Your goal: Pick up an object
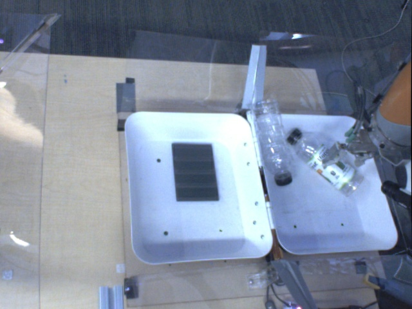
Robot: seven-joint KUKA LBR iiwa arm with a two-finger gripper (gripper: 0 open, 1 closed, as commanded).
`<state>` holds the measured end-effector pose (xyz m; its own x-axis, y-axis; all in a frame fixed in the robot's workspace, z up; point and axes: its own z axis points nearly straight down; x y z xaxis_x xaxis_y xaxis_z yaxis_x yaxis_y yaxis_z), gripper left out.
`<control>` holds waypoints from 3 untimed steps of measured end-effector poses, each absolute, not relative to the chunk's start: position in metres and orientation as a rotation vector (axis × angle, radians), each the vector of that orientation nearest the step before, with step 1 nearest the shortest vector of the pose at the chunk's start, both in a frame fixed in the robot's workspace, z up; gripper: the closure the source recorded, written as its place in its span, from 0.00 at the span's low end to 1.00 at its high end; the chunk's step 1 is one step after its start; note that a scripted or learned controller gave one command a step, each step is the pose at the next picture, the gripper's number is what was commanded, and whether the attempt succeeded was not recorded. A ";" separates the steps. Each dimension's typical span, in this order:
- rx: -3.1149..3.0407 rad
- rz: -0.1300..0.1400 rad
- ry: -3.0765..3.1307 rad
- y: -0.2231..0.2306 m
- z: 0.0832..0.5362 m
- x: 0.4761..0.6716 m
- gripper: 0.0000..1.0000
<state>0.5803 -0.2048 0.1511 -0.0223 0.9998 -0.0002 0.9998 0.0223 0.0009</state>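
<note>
The arm [394, 118] is grey with an orange band above the wrist.

Robot lab or test room. Pale wooden worktop [77, 172] with two shallow white plastic bins side by side, left bin [145, 237] and right bin [335, 230]. Clear plastic guard sheets [26, 56] stand around worktop edge. Grey robot arm with orange band [394, 111] at right. Loose thin cables [360, 56] at back right. Dark grey carpet floor [161, 5] behind, like office.
</note>
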 end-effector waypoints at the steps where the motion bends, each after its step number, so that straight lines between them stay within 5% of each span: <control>1: 2.108 0.005 2.339 -0.201 0.105 0.596 0.00; 3: 1.904 0.003 2.495 -0.204 0.136 0.605 0.00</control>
<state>0.6054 -0.2041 0.1356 -0.2640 0.9645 -0.0010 0.9645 0.2640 0.0034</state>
